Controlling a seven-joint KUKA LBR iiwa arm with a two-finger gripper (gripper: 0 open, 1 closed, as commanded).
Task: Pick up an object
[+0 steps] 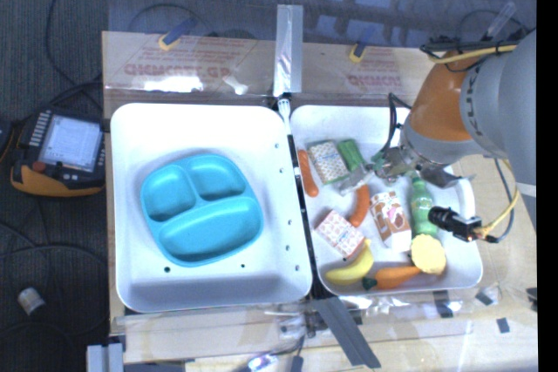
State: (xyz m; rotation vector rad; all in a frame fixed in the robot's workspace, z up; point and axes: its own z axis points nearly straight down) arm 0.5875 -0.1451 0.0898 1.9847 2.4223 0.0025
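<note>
Pincer (386, 163) low in right bin (471, 270), above the toy food; finger spacing: cannot tell. Nearest item: orange carrot (360, 205), just below-left of pincer, long axis running toward it. Green bottle (421, 206) lies beside, right.

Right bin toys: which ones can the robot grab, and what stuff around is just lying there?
For the job, in the right bin: banana, two carrots, green bottle, small boxes, with the gripper above them.

Just lying about: blue divided plate in the left bin, handheld screen on the floor.
</note>
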